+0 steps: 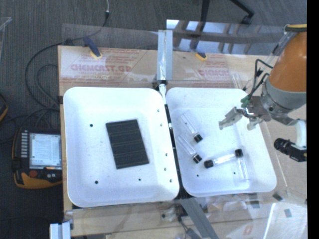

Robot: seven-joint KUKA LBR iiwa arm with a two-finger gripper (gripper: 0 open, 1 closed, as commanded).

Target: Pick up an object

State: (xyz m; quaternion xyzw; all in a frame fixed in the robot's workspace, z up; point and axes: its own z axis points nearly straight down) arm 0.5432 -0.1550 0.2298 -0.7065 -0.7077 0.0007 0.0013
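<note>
Robotics lab: teach pendant (38,158), bench-mounted bins (79,103), cabling.

Single fixed camera, mounted above the surface (75,59), looking down at a slant. Far edge of the surface sits toward the frame top, near edge toward the bottom. Stand-off is moderate: left bin (70,113) and right bin (259,183) both fit whole, side by side, with floor (30,24) visible at top and left. Arm (291,73) enters from the frame's right.
</note>
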